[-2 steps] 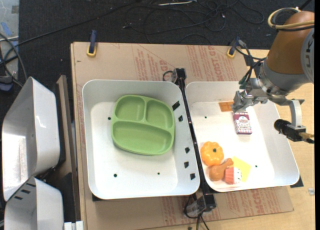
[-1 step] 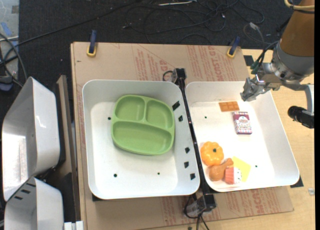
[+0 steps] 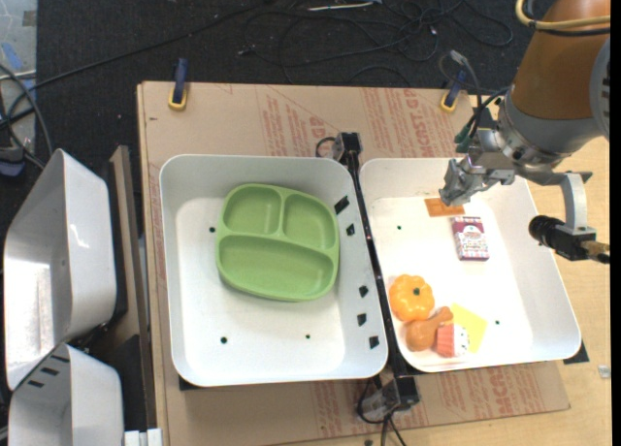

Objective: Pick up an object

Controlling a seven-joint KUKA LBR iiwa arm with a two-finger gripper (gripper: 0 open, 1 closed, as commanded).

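Cardboard [image 3: 291,110] under both bins carries faint red print, unreadable. Card box [image 3: 471,238], small, pink-and-white, label illegible, lies flat in the right bin [image 3: 543,270]. Orange tile [image 3: 441,207], flat, sits just beyond the box; gripper [image 3: 456,192] above it, whether open or closed cannot be told.

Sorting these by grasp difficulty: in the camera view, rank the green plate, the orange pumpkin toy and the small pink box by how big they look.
1. Green plate, by far the largest.
2. Orange pumpkin toy.
3. Small pink box, though it looks close to the pumpkin toy, so this order is unsure.
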